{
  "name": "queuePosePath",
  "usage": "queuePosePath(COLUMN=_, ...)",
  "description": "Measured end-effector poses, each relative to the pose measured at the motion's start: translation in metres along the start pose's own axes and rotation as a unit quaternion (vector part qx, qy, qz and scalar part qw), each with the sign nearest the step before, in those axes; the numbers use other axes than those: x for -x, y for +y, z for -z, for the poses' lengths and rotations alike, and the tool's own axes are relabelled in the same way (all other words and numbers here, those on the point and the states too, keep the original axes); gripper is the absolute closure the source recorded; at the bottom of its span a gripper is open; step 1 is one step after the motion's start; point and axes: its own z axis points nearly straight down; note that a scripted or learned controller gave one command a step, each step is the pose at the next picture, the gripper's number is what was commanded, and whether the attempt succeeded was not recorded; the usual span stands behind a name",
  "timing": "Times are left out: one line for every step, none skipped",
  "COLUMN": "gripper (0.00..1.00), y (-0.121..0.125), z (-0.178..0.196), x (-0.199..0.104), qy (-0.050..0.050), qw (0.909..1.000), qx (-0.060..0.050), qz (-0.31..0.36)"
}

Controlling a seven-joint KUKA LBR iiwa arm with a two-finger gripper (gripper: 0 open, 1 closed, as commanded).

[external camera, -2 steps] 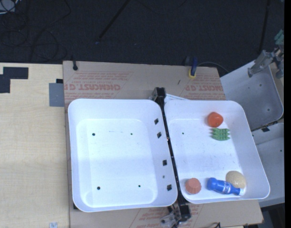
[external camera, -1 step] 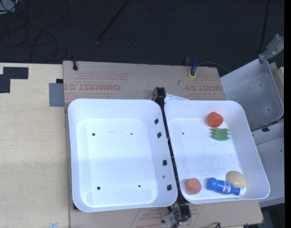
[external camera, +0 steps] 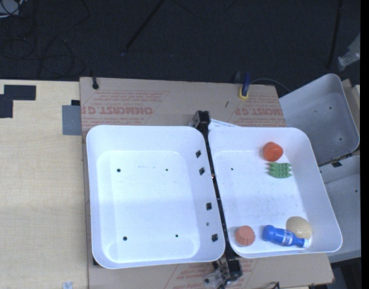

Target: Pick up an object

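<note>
— Progress so far? Nothing looks lifted: every object lies in the right bin [external camera: 316,179].
— And the hand?
— Can't tell its state.
— Candidates?
— Orange ball [external camera: 272,151] and green ridged piece [external camera: 280,170] at the far side; pink disc [external camera: 245,235], blue bottle [external camera: 282,236] and beige lump [external camera: 299,226] near.

This looks like a robotics lab or test bench rather than a home or shop. Two shallow white plastic bins [external camera: 100,161] sit side by side at the centre of the frame, joined by a black clipped divider strip [external camera: 209,185], on a brown printed cardboard sheet [external camera: 172,104]. A pale wooden bench top [external camera: 34,191] at the left carries dark grey rectangular markers [external camera: 70,119]. Loose cables [external camera: 15,2] trail over the dark floor at the upper left. A bare grey metal plate [external camera: 322,119] with bolt holes stands at the right.
</note>
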Motion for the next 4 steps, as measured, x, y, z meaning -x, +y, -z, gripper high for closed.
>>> queuePosePath(gripper=0.00, y=0.0000, z=0.0301, x=0.0003, qy=0.000, qw=1.0000, qx=-0.001, qz=0.001)
queuePosePath(gripper=0.00, y=0.0001, z=0.0280, x=-0.0001, qy=0.001, qw=1.0000, qx=-0.002, qz=0.001)
queuePosePath(gripper=0.00, y=0.0001, z=0.0280, x=-0.0001, qy=0.001, qw=1.0000, qx=-0.002, qz=0.001)
queuePosePath(gripper=0.00, y=0.0001, z=0.0280, x=-0.0001, qy=0.001, qw=1.0000, qx=-0.002, qz=0.001)
